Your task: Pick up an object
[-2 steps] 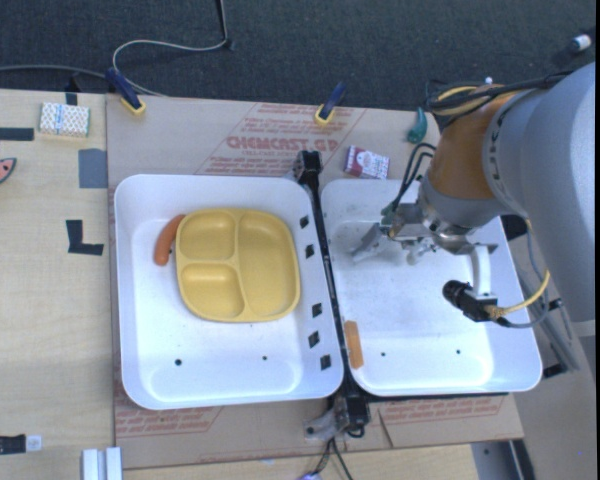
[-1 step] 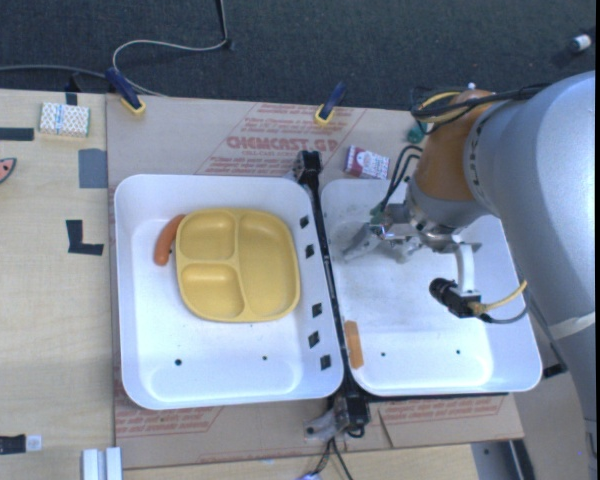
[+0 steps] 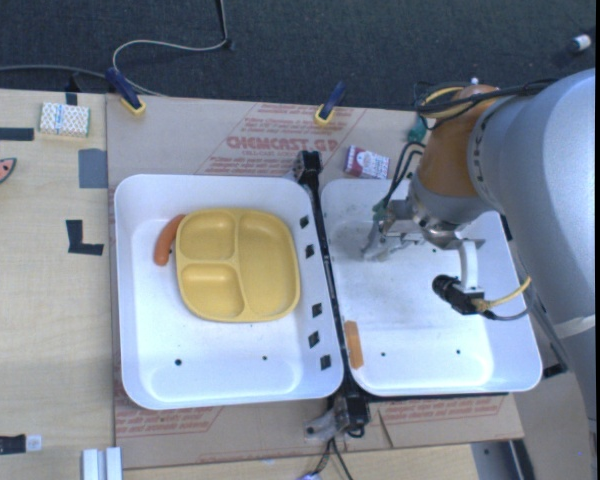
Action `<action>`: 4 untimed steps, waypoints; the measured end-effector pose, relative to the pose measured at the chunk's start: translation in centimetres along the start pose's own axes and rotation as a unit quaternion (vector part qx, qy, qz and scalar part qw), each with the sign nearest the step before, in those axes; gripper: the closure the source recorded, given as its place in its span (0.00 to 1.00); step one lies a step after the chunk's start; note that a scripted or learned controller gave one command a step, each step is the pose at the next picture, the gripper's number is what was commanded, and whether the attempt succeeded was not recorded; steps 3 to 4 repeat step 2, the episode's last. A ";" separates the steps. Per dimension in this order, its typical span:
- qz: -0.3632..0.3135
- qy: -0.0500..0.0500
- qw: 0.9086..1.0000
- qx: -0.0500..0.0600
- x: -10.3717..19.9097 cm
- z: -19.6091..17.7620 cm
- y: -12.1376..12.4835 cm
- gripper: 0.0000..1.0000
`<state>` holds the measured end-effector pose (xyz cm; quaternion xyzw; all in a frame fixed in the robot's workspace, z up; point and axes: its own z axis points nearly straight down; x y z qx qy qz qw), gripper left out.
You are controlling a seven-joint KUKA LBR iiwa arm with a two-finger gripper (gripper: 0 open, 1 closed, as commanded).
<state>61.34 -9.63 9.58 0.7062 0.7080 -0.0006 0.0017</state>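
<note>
Carrot lay at the right bin's left edge while my gripper, fingers' spread unclear, hung apart from it.

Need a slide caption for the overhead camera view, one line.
KUKA arm's gripper lowered into the right bin; yellow divided plate and orange sausage sit in the left bin.

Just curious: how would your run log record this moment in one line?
gripper: low in right bin | grasp: unclear | carrot: near divider | yellow plate: left bin
</note>
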 end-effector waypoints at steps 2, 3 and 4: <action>0.000 0.002 1.000 0.001 7.4 -8.8 -2.7 0.00; 0.000 0.002 1.000 0.001 7.4 -8.8 -2.7 0.00; 0.000 0.002 1.000 0.001 7.4 -8.8 -2.7 0.00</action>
